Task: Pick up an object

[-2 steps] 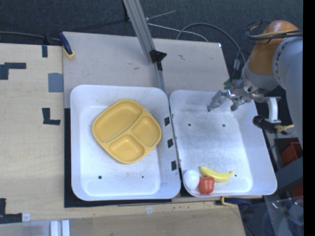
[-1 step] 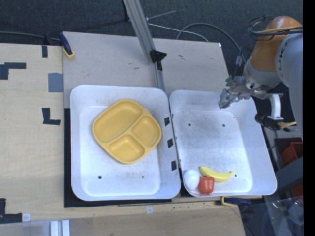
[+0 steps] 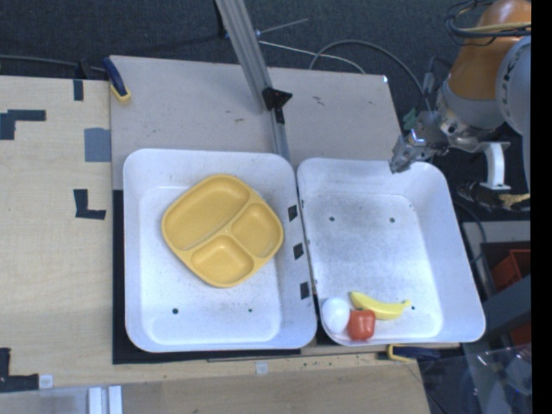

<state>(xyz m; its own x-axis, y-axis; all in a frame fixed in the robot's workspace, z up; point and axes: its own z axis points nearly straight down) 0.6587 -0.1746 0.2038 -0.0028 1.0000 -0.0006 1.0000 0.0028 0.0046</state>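
the right bin (image 3: 448,231) serves as the landmark here. the gripper (image 3: 402,160) hangs at this bin's far right corner, just over the rim, with the grey arm (image 3: 483,76) and its orange band leading away to the right of the bin. the tip is small and dark, and i cannot tell how it is set; nothing is visible in its grasp.

inside the right bin, three small things lie bunched against its near edge: a yellow banana (image 3: 379,305) lying flat, a red pepper-like piece (image 3: 361,324) just below and touching the banana's left end, and a white ball (image 3: 335,314) touching the red piece on its left, tucked into the bin's near left corner. all three lie well apart from the gripper, at the opposite end of the bin.

to the left of the right bin, touching it side by side, sits the left bin (image 3: 138,257). a yellow divided plate (image 3: 222,229) with three compartments lies in it, turned at a slant, nearer that bin's far end.
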